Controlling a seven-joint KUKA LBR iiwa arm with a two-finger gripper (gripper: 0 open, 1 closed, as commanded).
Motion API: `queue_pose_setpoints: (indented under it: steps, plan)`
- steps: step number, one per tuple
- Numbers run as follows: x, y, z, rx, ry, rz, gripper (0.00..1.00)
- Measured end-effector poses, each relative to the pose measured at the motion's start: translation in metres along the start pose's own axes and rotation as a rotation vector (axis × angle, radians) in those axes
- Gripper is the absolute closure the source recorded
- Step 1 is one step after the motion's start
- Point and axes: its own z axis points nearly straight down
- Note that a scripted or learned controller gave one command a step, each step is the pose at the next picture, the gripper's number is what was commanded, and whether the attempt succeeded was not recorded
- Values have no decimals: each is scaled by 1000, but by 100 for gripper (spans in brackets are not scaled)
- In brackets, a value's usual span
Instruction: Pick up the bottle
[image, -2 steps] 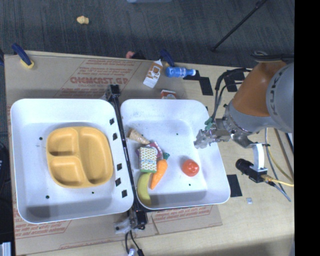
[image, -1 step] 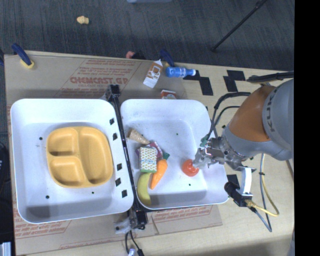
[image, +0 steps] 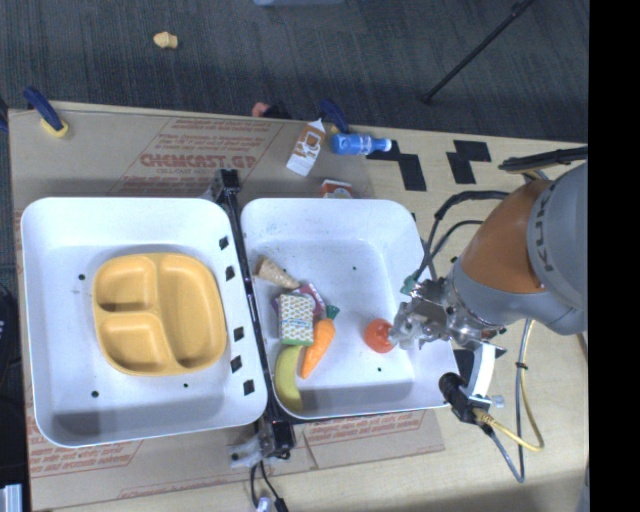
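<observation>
Arm (image: 520, 260), grey with an orange band, is standing nearest the lens in the camera view and is reaching in from 3 o'clock. Its gripper (image: 405, 330) is hanging low over the right bin (image: 330, 235), at that bin's 4 o'clock corner, just beside a red round item (image: 378, 336). Whether the gripper is wide or narrow cannot be told at this slant, and nothing is showing in its hold.

Toward 9 o'clock of the red item, a carrot (image: 318, 346), a banana (image: 287, 376), a checked packet (image: 296, 318) and a cone (image: 275, 270) are lying together. A yellow divided plate (image: 160, 310) is sitting in the left bin (image: 55, 400).

The bottle (image: 355, 144) is lying on its side on the bare bench at 12 o'clock of the right bin, outside the rim, near a small carton (image: 307, 148) and well apart from the gripper.

Judged by its look, the bottle is a small blue plastic one: probably light, fairly stiff and smooth, and apt to roll when nudged. Closing across the middle of its body, square to its long axis, would likely be holding it best.
</observation>
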Motion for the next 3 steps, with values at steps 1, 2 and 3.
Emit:
queue_pose_setpoints:
  steps: [1,2,3]
  plan:
    - [-1,2,-13,-5,-1,103,100]
    - [-1,1,-24,-4,1,409,100]
    - [-2,1,23,1,3,819,100]
